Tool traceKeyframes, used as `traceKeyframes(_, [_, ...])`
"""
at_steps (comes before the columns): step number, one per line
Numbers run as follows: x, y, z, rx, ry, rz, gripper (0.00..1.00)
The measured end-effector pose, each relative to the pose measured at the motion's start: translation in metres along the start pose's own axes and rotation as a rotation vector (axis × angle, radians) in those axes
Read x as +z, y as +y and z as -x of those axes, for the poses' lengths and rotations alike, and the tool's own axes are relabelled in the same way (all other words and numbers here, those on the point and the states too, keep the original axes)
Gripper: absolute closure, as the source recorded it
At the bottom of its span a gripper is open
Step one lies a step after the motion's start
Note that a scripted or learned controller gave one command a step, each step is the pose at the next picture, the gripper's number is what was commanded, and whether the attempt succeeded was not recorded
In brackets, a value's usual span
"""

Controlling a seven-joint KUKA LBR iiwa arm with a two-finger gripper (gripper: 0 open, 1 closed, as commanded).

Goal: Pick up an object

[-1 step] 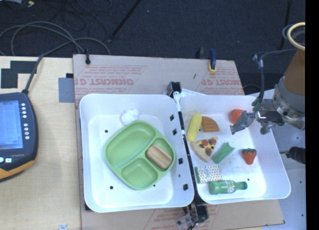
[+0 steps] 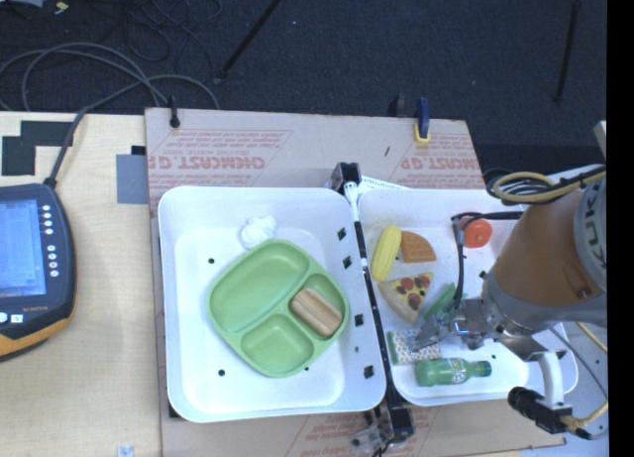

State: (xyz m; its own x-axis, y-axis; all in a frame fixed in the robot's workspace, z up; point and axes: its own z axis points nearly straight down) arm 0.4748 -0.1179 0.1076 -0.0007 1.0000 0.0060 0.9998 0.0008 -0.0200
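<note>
Pizza slice point(image 2: 409, 292) lower right sits crowded; tool point(image 2: 436, 324), grip state unclear, could snag the bottle point(image 2: 451, 372) instead.

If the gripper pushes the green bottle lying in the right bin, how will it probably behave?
The green bottle lies on its side and looks round, so it would probably roll. Its surface looks smooth, maybe slippery. The right bin's front wall is close and might stop it.

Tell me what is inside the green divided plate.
The green plate in the left bin holds one tan bread roll in its right compartment. The other two compartments show bare green. Nothing covers the plate.
</note>
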Motion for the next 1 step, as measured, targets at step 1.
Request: traceKeyframes(1, [0.019,0.0137,-0.0337,0.003,-0.008,0.02,0.0])
